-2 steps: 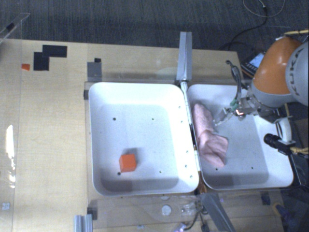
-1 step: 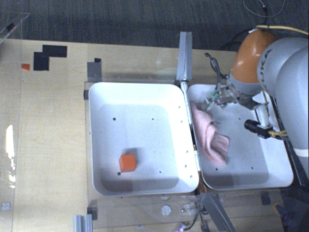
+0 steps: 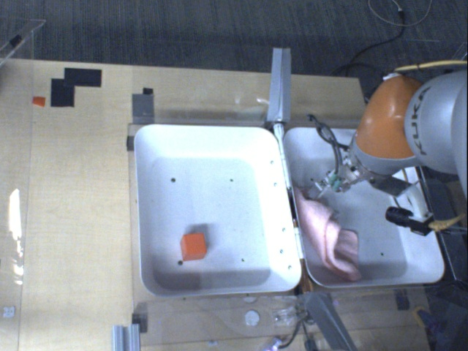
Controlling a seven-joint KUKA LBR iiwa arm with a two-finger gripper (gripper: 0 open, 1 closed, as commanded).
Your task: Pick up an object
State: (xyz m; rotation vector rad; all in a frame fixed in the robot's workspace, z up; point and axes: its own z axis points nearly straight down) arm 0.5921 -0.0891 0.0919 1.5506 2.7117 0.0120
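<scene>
One pincer hangs low over the right bin, at the end of a grey arm with an orange band that comes in from the right; the tip is small and cluttered with cables, so whether it is open or closed cannot be told, and nothing can be made out in its grasp. Just below and beside the tip lies a pink cloth, crumpled in a loose fold along the left wall of the right bin and running down toward the bin's near edge; its upper end sits close under the pincer, though contact cannot be confirmed. A black cable part juts over the right side of the same bin. Left of the divider sits the left bin, white and shallow, holding a small orange block near its lower middle, well apart from the pincer. Both bins rest side by side on a pale wooden tabletop. Far left on the tabletop are black markers and a tiny orange square. Beyond the tabletop's far edge is dark carpet.
</scene>
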